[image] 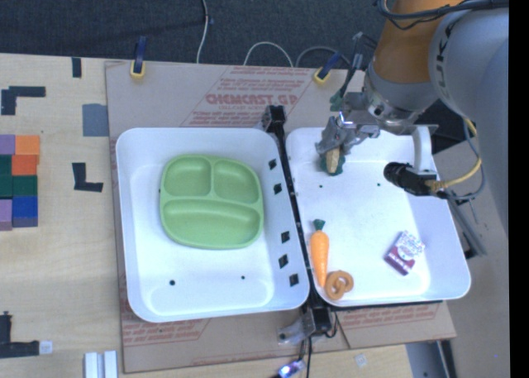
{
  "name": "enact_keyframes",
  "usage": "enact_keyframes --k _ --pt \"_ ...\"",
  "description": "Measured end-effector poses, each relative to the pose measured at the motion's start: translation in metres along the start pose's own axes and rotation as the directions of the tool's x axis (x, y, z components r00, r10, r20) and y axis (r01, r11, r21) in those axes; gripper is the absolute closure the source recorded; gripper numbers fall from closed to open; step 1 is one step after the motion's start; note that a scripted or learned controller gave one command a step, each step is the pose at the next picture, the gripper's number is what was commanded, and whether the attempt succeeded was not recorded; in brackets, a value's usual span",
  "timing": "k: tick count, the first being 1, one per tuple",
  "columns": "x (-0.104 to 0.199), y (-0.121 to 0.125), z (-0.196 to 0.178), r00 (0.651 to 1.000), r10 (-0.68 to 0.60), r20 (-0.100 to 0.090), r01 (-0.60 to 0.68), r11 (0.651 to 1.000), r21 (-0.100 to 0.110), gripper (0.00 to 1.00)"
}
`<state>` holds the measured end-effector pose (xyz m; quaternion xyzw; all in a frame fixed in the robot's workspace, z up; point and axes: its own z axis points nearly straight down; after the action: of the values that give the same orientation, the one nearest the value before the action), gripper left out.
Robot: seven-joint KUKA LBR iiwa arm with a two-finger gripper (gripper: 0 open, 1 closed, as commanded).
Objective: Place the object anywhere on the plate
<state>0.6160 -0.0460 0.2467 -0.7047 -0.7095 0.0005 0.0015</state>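
While the arm reaches in from the right of the frame, the gripper (335,153) sits low over the upper left corner of the right bin (438,285), fingers clamped on a small tan-and-green object (333,163). Green divided plate (212,201) lies in the left bin (149,285), well apart. Toy carrot (319,251), pretzel (337,284) and purple packet (402,252) lie along the right bin's lower part.
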Motion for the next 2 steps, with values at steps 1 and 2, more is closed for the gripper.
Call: enact_keyframes --k 1,2 --pt "0.055 0.008 0.017 1.0 0.0 0.0 0.0 1.0 0.002 1.0" --pt "0.113 0.003 0.025 1.0 0.0 0.0 0.0 1.0 0.002 1.0"
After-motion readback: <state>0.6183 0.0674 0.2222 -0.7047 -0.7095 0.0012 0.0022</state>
